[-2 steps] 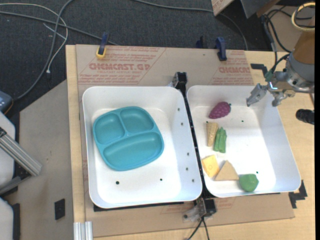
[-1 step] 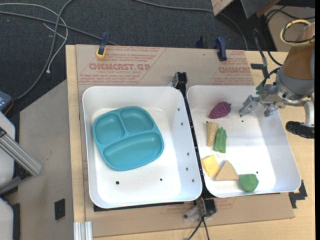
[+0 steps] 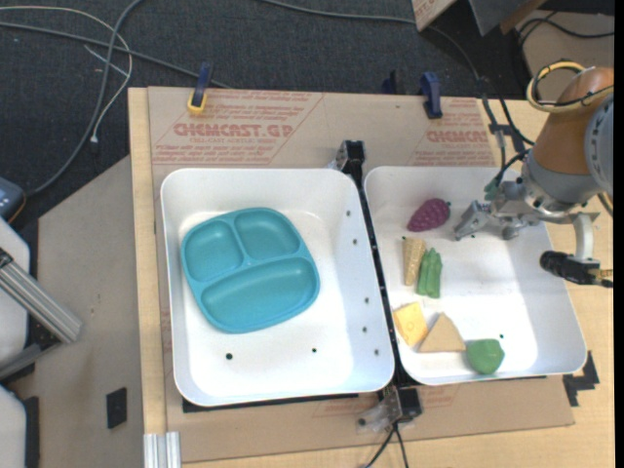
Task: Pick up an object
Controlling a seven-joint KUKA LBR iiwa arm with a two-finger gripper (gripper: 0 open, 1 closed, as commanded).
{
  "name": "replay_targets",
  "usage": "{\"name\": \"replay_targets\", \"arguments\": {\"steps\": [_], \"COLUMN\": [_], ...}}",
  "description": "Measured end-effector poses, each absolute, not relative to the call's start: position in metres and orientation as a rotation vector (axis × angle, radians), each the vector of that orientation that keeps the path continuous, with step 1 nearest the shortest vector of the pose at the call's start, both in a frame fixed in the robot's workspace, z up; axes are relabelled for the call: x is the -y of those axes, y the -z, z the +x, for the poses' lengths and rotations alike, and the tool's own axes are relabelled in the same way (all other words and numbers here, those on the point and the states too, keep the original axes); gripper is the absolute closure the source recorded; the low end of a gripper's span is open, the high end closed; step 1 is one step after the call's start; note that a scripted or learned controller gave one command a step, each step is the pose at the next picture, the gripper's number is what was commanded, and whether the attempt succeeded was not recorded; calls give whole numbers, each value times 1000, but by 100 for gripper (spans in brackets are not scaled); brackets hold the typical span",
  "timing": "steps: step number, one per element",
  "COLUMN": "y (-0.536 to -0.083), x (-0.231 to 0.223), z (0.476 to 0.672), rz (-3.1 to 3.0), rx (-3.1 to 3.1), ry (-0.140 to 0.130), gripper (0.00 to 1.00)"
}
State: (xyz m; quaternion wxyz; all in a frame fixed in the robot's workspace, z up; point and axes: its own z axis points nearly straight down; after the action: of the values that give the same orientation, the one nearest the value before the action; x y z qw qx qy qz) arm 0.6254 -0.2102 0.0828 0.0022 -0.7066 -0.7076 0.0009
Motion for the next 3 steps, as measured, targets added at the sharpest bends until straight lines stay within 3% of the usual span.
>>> {"name": "replay_targets", "arguments": {"steps": [1, 3], "y": [-97, -222], "x": [210, 213], "z": [627, 642], "rz": [-2220, -2225], "rx": [2224, 2228], "ry": [2, 6], "gripper": [100, 100]}}
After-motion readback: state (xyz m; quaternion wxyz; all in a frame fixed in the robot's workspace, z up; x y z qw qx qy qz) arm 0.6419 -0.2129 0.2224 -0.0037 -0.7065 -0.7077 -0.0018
